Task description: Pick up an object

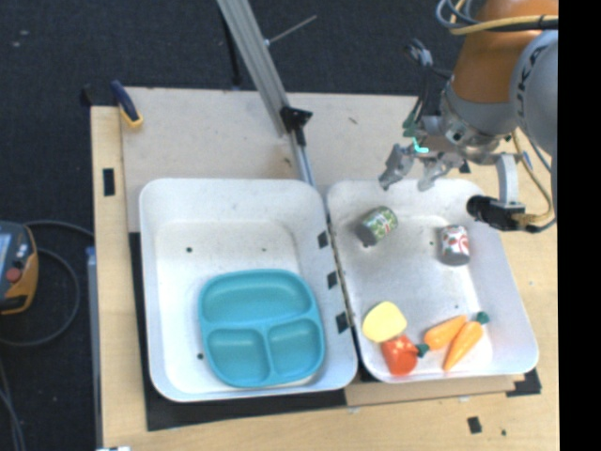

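Note:
My gripper point(410, 178) hangs over the back rim of the right bin point(502, 280), its two fingers spread apart with nothing between them. Just in front of it and a little left, a small green can point(377, 224) lies on its side. A silver can with a red mark point(454, 244) lies to the right of that. At the bin's front lie a yellow piece point(384, 321), a red pepper point(400, 354) and two orange carrots point(456, 337).
The left bin point(178, 242) holds a teal divided tray point(262, 326) at its front. A slanted metal rail point(263, 64) runs from the top down to the gap between the bins. A blue and yellow tool point(126, 102) lies at the bench's back left corner.

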Motion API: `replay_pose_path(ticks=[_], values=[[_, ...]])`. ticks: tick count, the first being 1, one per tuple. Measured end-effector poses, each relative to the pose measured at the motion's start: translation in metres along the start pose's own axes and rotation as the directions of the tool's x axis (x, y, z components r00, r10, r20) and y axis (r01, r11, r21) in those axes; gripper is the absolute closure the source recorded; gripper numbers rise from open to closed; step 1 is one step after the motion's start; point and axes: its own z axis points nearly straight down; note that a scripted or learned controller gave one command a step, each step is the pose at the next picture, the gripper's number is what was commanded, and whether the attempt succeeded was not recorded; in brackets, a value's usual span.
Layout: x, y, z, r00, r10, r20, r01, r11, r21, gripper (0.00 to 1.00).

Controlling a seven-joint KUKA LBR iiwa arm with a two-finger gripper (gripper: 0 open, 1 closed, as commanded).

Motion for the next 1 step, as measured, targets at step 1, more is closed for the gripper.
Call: replay_pose_path(ticks=[1], values=[[0.0, 0.0007, -0.0016, 1.0, 0.0, 0.0, 0.0, 1.0, -0.003, 0.0]])
